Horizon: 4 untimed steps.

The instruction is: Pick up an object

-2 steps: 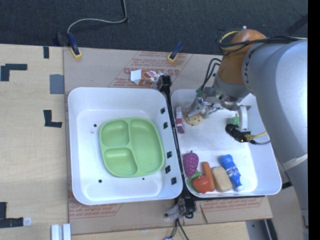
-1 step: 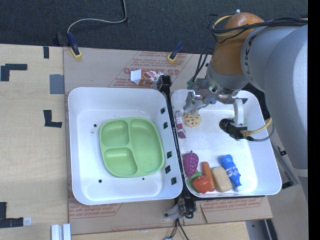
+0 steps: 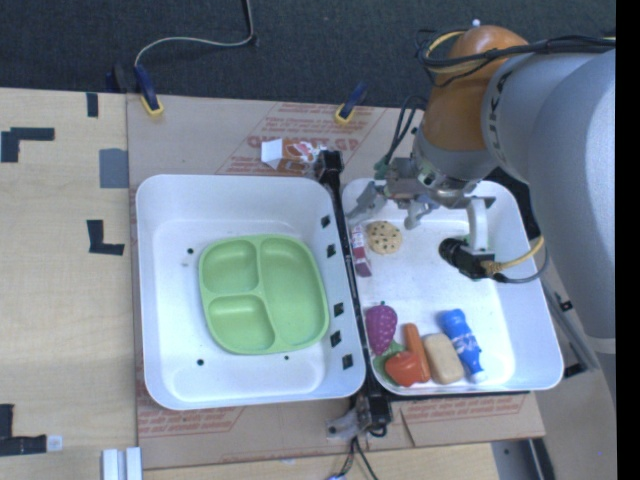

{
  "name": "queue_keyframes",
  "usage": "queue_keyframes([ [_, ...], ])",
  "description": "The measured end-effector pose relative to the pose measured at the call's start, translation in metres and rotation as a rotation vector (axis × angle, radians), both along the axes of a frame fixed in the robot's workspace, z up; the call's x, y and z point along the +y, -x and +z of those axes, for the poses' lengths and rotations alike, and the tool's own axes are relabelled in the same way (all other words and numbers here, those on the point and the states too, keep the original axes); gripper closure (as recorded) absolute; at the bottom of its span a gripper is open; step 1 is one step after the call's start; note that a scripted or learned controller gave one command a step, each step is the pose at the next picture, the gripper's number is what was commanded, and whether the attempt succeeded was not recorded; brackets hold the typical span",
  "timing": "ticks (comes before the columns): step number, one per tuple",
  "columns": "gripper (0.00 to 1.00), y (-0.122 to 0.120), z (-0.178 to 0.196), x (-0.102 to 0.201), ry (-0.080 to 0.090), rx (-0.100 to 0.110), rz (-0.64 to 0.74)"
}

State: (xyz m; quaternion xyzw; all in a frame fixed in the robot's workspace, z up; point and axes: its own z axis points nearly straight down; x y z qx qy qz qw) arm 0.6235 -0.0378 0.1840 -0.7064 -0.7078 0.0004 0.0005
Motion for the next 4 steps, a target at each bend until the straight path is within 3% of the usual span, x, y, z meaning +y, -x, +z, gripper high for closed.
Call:
queue_keyframes([
  [1,0.0,0.084,0.0,-0.015,0.0,0.001,-0.002],
  [2,0.0,0.039,-0.097,-0.063,0.002,-0.007,-0.002],
  [3,0.0,-0.032,-0.098,-0.063,0.004,-0.002,-0.002],
  [4,0.0,-0.045,-0.099,-0.062,0.004,-0.002,-0.001],
])
